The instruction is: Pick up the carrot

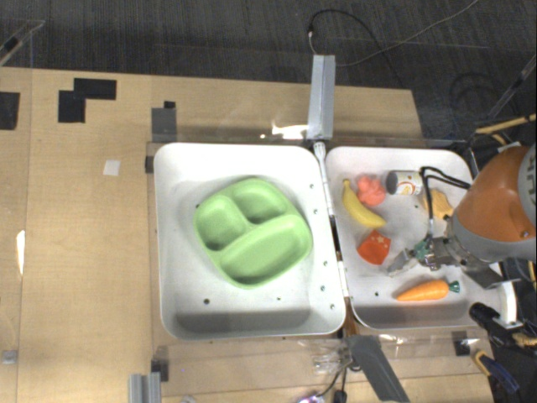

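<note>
- Near edge of the right-hand shallow white bin [362, 313]: the orange tapered carrot with a green stub end [424, 290] lies flat on the bin floor, pointing left, nothing gripping it.
- Just above it, the two-finger metal gripper [401, 261] hangs low over the bin floor; its fingers look spread apart with nothing between them, tips between the carrot and a red block.
- That small red chunky block [374, 247] sits just left of the fingertips, apart from the carrot.
- Further back, a yellow curved banana [359, 206] lies beside the bin's left wall, with a pink lumpy toy [371, 189] touching its upper end.
- At the far wall, a small pale bottle on its side [404, 182], and a tan piece [440, 203] partly hidden by the arm's cable.
- The grey arm with its orange band [497, 208] comes in over the right rim.
- Left-hand shallow white bin [180, 309]: one light-green divided plastic plate [252, 229] rests tilted in the middle, its three compartments bare.
</note>
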Robot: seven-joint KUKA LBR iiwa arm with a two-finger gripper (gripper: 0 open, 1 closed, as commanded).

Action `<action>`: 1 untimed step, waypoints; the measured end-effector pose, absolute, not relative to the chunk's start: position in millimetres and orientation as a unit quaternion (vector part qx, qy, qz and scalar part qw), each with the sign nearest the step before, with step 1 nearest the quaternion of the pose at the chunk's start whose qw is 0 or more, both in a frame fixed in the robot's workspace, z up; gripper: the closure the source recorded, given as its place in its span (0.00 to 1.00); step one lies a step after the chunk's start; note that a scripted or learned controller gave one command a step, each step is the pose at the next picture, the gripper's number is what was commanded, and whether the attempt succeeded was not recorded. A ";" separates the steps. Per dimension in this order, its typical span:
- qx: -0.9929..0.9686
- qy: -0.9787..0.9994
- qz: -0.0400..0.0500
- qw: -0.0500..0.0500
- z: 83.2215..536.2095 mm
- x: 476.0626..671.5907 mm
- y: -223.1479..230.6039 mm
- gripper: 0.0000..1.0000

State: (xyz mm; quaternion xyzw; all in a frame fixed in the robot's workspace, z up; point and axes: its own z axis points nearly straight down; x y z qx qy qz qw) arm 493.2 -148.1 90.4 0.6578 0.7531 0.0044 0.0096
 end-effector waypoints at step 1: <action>0.673 0.739 0.006 0.005 89.8 492.4 -165.2 0.00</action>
